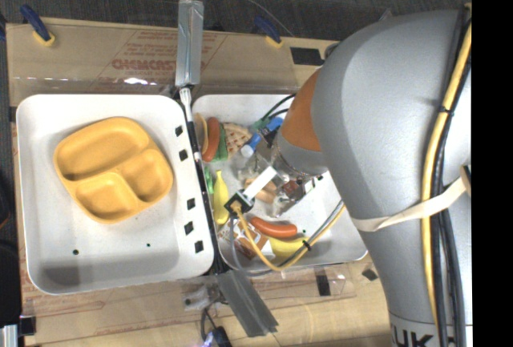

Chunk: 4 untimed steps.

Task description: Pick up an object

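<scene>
Toy sausage, red-orange and glossy, lies in the right bin close to the bin's lower edge in the camera view, its length running roughly along that edge. It is probably hollow plastic: light, stiff and smooth, so likely to slip or roll if pinched near a rounded end. The safest hold looks to be across its middle, squeezing the short way.

The pincer hangs low in the middle of the same bin, just above the sausage in the view and very near it. Nothing can be seen clamped in it, and I cannot tell whether it is apart or together, since the arm and wrist clutter hide it.

A toy banana lies along the bin's left wall and a toy burger sits near its upper left corner. The left bin carries a yellow divided plate.
</scene>
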Tool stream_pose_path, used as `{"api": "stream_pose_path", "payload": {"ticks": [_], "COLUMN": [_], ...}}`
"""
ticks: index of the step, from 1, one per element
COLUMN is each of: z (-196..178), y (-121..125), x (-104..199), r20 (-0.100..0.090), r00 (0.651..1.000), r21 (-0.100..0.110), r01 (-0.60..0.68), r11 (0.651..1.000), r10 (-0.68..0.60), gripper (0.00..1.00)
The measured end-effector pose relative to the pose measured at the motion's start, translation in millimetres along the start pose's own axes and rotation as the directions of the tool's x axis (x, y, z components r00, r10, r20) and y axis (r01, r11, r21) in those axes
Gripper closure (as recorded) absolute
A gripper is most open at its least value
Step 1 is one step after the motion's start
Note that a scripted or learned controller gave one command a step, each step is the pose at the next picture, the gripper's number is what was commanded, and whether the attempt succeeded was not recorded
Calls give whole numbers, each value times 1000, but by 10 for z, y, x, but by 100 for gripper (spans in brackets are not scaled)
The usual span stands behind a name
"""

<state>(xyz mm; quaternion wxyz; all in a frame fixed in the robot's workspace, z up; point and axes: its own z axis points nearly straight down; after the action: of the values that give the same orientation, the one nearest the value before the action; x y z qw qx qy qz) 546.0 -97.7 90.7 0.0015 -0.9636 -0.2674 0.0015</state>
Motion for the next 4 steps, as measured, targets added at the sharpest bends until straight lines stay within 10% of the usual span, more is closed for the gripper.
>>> {"api": "stream_pose_path", "payload": {"ticks": [1,2,3,4], "z": [0,-2,-82,-1597], "y": [113,172,146,52], "x": [266,394,401,1076], "r20": [1,0,6,-11], "r00": [956,944,948,953], "r21": [0,1,4,-3], "r01": [-293,-329,-319,-304], "r11": [956,944,948,953], "r10": [293,329,319,304], "gripper": [0,0,100,100]}}
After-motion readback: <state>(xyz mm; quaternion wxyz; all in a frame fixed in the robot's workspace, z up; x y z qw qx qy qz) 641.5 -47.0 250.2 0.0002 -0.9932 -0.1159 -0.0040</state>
